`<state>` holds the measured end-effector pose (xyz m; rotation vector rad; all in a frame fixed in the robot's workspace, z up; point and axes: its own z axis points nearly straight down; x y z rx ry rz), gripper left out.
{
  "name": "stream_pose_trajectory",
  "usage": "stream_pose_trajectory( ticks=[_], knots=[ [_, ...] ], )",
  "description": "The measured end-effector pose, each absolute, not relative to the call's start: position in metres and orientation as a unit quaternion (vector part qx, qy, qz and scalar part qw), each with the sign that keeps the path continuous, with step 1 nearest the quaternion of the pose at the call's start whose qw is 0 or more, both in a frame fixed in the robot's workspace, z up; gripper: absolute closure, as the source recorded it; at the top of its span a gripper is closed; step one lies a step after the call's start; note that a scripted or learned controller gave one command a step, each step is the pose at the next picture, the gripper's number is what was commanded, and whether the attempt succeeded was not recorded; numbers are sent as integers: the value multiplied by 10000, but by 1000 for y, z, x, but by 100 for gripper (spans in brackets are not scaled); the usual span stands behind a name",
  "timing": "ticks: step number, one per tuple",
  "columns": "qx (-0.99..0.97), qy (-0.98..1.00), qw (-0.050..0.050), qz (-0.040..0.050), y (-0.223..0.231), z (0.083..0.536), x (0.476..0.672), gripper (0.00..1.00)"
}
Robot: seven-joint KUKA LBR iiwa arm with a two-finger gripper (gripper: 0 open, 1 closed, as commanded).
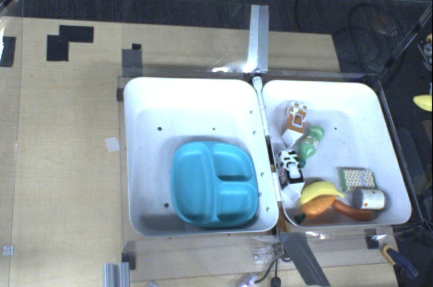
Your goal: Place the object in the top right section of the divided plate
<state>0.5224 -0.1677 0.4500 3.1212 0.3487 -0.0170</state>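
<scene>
Whether my fingers are spread or pressed together I cannot tell, and I claim no hold on anything.

The turquoise plastic divided plate (196,184) lies flat in the left shallow white bin (155,116). All three of its sections are bare, including the small top right one, so I judge the task not yet begun in any way that counts. The pick, the carry and the drop are all left to do.

Every candidate sits to the right of the plate, across the bin wall, in the right shallow white bin (352,109). Nearest the plate is a small black-and-white item (291,165), which I can't identify. Just beyond it is a green plastic bottle (309,143), and up and right of the plate a brown-and-white carton (295,116). Right of the plate's lower edge a yellow toy banana (318,193) lies touching an orange, carrot-like toy (335,209). Further right are a silver can on its side (369,199) and a flat square packet with a green pattern (357,178). The task doesn't name the object, so I can't say which is mine.

On writing: the carton and packet carry print, perhaps a logo, but it is too small for me to read. The pale wooden tabletop (61,164) left of the plate bears only black tape marks.
</scene>
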Motion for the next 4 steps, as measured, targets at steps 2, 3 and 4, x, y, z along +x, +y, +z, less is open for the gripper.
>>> stream_pose_trajectory(
  ticks=[2, 3, 4],
  knots=[
    [9927, 1200, 13, -90, -166, 467, 525, 100],
    [9922, 1246, 16, -107, -166, 475, 526, 100],
    [9915, 1292, 19, -123, -165, 484, 528, 100]
  ],
)
